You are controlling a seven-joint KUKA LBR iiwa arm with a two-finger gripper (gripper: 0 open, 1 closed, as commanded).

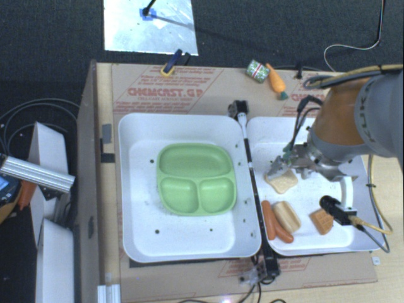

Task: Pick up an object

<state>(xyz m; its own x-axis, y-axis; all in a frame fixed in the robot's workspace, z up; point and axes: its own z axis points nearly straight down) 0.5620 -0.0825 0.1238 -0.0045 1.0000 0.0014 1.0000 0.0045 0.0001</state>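
While the gripper (282, 166) hovered over the pale bread slice (281, 182), approaching, its grip couldn't be told; descent comes next.

A green divided plate (196, 180) took up the left bin's (136, 169) middle. Bread (282, 182), hot dog (278, 220) and cracker (321, 221) crowded the right bin's (265, 134) near half, its far corner lying open.

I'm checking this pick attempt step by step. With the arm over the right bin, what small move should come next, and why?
Probably a short straight descent onto the bread slice. The end effector sits at its upper edge, and nothing shows between its tips. The hot dog and the cracker lie farther toward the near side of the right bin, so the slice is the closest target.
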